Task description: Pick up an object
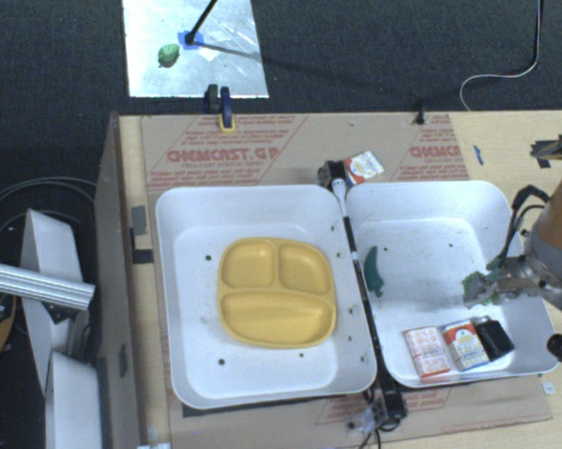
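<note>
Right bin (pixel 421 202): end effector (pixel 482 288) at 3 o'clock, grip state cannot be told; green object (pixel 372 270) at 9; small cartons (pixel 445 347) at 6. Left bin (pixel 185 271): yellow divided plate (pixel 275 291).

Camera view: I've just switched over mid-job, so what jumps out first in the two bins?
The yellow divided plate dominates, lying in the middle of the left bin. In the right bin, small boxes cluster against the near wall, and a dark green object lies by the left wall. The gripper sits low at that bin's right side, just above the boxes.
</note>
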